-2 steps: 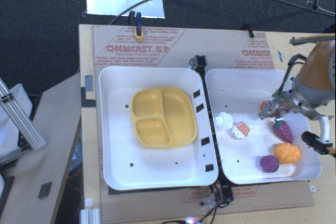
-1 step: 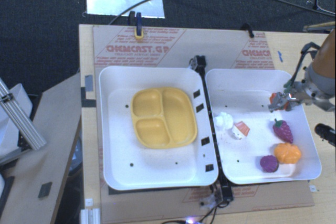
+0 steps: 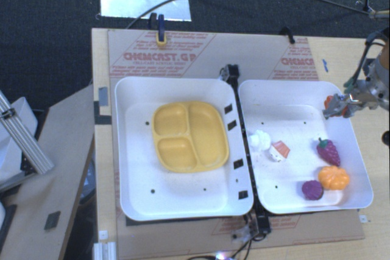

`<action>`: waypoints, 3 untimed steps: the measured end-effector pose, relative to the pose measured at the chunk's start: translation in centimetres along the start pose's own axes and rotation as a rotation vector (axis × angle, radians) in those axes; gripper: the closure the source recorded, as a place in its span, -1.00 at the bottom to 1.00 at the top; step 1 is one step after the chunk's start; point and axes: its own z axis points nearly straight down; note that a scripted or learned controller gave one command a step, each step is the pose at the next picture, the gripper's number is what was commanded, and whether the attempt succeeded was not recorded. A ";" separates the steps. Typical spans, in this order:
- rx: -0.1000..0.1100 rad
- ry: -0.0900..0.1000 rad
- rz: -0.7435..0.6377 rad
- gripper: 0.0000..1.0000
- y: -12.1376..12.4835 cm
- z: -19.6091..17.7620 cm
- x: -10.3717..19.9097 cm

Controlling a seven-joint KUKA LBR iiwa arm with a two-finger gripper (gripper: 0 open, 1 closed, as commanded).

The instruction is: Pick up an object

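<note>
camera view:
bench: two white bins side by side, left bin, right bin, sharing a black-clipped divider down the middle.
left bin: yellow three-compartment tray sits near centre, slightly rotated, long axis roughly left-right; bare white floor all round it.
gripper: at the right bin's upper-right rim, arm entering from the right edge of frame; something orange shows at the tip, too small and blurred to say whether it is part of the tool or a held thing. Finger spread: can't tell.
purple grapes: toy bunch, right side of right bin, long axis diagonal, narrow stem end up-left, fat end down-right; near the right wall.
orange pumpkin: just below the grapes, squat, no clear long axis; close to the right wall.
purple round object: just left of the pumpkin, near the front wall.
white crumpled object: left part of right bin, near the divider.
red-and-white small piece: just right of the white object, tilted.
open room: right bin's upper half and centre floor are bare; the three fruit cluster is crowded into the lower-right corner, walls on two sides.
</note>
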 end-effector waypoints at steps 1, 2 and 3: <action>0.001 0.000 -0.001 1.00 0.2 -5.0 0.0; 0.006 0.003 -0.004 1.00 1.0 -4.2 4.6; 0.009 0.005 -0.005 1.00 0.1 -2.8 10.3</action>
